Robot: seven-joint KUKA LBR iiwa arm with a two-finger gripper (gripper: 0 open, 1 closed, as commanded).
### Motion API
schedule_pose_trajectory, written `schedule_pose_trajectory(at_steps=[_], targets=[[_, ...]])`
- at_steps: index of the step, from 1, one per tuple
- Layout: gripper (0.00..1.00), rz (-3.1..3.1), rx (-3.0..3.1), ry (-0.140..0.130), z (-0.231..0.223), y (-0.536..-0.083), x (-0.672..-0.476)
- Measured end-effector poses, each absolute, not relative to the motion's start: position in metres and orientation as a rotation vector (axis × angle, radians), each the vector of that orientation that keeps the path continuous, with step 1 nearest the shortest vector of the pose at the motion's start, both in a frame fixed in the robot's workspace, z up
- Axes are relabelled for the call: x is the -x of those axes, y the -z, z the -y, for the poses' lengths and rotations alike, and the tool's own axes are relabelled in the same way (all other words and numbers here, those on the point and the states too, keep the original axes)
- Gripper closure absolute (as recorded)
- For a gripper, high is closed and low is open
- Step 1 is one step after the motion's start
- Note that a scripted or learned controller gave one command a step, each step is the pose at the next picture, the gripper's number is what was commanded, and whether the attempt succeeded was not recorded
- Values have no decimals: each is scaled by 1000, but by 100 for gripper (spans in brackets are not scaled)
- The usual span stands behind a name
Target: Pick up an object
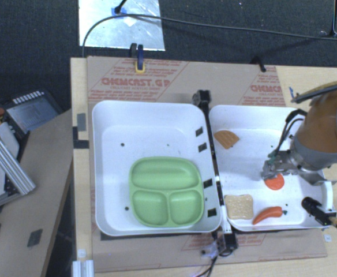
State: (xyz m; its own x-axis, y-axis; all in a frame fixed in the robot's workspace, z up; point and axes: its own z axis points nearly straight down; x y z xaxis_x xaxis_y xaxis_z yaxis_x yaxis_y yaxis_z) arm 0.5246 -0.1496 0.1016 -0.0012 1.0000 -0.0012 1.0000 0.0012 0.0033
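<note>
Just below the end effector (274,167), whose grip I cannot tell, lies a red disc (275,182).

The two bins (157,113) are white, the divided tray (166,190) pale green, the toast slice (239,206) tan, the chip-like piece (227,138) orange-brown, the pepper (268,214) orange (green stem), the disc (274,182) red.
</note>
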Motion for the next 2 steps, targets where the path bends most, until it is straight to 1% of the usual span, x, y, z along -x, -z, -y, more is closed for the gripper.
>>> schedule_pose_trajectory(at_steps=[1,2], targets=[[100,-2222,-2214,-5,146,-162,-519],[100,-2221,-2213,-5,154,-213,-528]])
